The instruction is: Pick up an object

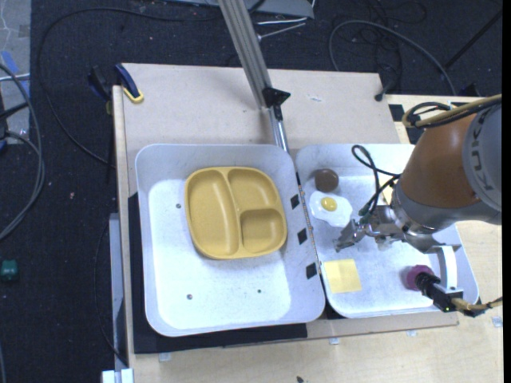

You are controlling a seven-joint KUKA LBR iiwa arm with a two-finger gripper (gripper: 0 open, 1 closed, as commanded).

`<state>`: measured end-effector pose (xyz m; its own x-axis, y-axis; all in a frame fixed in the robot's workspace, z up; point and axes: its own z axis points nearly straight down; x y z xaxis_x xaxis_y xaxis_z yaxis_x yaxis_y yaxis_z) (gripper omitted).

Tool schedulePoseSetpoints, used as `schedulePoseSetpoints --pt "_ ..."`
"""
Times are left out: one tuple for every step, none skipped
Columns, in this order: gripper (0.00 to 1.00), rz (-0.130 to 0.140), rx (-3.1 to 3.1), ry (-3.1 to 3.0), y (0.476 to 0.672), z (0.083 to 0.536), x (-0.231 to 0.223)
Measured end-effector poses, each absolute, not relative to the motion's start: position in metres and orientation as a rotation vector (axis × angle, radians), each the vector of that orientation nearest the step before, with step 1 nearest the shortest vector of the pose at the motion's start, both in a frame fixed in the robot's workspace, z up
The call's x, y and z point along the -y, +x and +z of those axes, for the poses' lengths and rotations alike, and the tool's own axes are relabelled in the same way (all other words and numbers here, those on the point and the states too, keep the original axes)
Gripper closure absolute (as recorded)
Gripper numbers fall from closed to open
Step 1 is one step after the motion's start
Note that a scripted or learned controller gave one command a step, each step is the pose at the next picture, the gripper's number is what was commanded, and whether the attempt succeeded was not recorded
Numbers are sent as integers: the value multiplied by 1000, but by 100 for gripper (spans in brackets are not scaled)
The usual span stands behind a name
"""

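Gripper (pixel 349 238) beside white-and-yellow fried egg (pixel 329 207).

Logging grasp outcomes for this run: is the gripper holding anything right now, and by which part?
Nothing is held. The gripper hangs over the right bin between the fried egg and the yellow square, with nothing between its jaws.

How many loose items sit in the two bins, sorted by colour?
Yellow: 2, the divided tray in the left bin and the flat square in the right bin
Brown: 1, the round piece
White with a yellow centre: 1, the fried egg
Purple: 1, the small piece
Total: 5
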<state>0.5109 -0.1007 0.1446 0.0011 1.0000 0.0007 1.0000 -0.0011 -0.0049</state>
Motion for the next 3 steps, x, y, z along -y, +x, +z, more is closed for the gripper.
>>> schedulePoseSetpoints --pt "0 0 2220 -2224 511 93 100" --pt "100 -2 2220 -2227 512 106 101" --pt "100 -4 2227 -2221 517 168 99"
